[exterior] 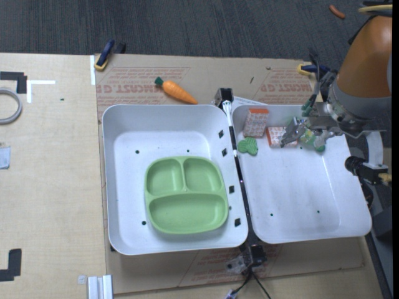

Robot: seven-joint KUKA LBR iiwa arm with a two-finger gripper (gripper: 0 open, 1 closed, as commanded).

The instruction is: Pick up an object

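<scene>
On the bench's right bin (312, 220), the hand (293, 136), grip state unclear, hovers just right of a red-and-white packet (275, 135).

In the right white bin, 4 small things sit bunched near its far edge. A pinkish rectangular packet with an orange top strip (255, 122) lies flat close to the far left corner. Just in front of it, near the divider between the bins, rests a small green lumpy toy, like a broccoli floret (248, 146). Just right of the packet lies a small red-and-white block (274, 136), tilted slightly. Further right there is a pale green object (313, 139), partly hidden, its shape hard to tell.
</scene>
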